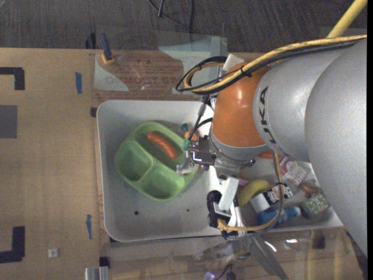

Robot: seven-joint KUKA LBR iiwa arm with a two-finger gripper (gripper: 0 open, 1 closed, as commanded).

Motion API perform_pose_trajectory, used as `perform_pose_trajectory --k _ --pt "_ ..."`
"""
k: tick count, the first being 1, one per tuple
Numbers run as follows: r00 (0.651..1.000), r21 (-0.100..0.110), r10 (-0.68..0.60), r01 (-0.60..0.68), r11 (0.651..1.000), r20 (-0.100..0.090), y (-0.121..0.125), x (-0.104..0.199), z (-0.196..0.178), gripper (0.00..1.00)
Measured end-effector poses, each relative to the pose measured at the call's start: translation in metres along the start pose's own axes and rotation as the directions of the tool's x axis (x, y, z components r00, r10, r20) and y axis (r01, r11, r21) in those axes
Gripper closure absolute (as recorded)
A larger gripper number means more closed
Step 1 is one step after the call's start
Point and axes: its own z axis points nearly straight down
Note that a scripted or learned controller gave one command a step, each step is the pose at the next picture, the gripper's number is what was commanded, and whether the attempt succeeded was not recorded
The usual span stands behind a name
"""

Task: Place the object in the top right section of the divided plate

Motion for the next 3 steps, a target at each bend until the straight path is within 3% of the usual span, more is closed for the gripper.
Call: perform_pose_trajectory --k 1,2,3 --pt "1.0 0.0 0.006 -0.006 1.0 0.0 0.001 -0.002 -0.009 1.0" --pt "1.0 0.0 0.006 -0.006 1.0 0.0 0.001 -0.002 -0.009 0.0" --pt "0.999 -0.015 -0.035 0.035 0.999 -0.02 -0.016 -0.008 0.079 0.0"
